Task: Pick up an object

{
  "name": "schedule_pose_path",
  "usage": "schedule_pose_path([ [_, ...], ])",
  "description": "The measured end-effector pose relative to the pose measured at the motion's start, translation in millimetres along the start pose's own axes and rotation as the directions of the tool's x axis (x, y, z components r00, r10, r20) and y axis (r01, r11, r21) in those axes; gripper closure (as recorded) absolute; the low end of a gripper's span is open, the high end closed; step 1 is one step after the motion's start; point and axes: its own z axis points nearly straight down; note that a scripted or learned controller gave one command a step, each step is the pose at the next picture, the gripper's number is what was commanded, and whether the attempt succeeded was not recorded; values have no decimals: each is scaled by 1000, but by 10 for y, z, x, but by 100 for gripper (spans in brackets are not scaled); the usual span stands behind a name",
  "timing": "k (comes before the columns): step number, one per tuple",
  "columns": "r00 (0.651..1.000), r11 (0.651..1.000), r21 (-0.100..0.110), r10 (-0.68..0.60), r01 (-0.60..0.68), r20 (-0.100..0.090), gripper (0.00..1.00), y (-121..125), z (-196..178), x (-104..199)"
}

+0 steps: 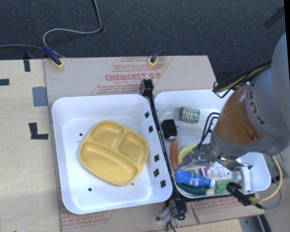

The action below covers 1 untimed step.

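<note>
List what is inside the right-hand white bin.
In the right bin: a green can, a black block, an orange carrot-like piece, a blue tube. The arm covers whatever lies beneath it.

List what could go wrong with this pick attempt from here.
The items under the gripper lie crowded: the blue tube, orange stick and yellow piece lie close together, so it may close on two or knock one aside. The bin divider is near, risking a bump.

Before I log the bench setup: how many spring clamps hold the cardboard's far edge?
2: one clamp at the far-left corner, the other clamp farther right, above the divider between the bins.
</note>
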Motion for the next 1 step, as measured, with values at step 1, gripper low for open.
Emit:
schedule_pose_path([
  [1,1000,1000,0,-2,2,-3,0,779,5,-126],
])
